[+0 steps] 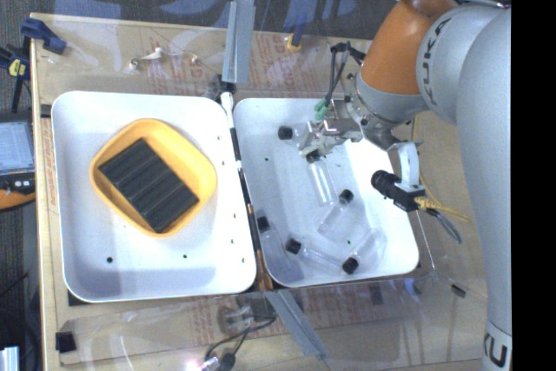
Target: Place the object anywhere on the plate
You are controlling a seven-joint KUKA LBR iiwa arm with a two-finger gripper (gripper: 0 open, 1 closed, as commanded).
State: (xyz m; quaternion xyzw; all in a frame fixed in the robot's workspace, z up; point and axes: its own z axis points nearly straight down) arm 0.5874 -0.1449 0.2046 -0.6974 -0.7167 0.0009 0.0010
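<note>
A yellow plate (198, 154) lies in the left bin (78, 113). A dark ridged rectangular slab (146, 183) rests on the plate. In the right bin (261, 122) lie several clear plastic pieces with black caps, one of them (323, 183) at the middle and another (351, 246) near the front. My gripper (316, 140) hangs low over the back part of the right bin, just behind the middle clear piece. Whether it holds anything is too small to make out.
The grey arm with its orange band (401, 43) covers the right side of the bench. A black-capped piece (284, 133) lies left of the gripper. Loose black caps (294, 246) sit near the right bin's front. A metal bar (236, 39) stands behind the bins.
</note>
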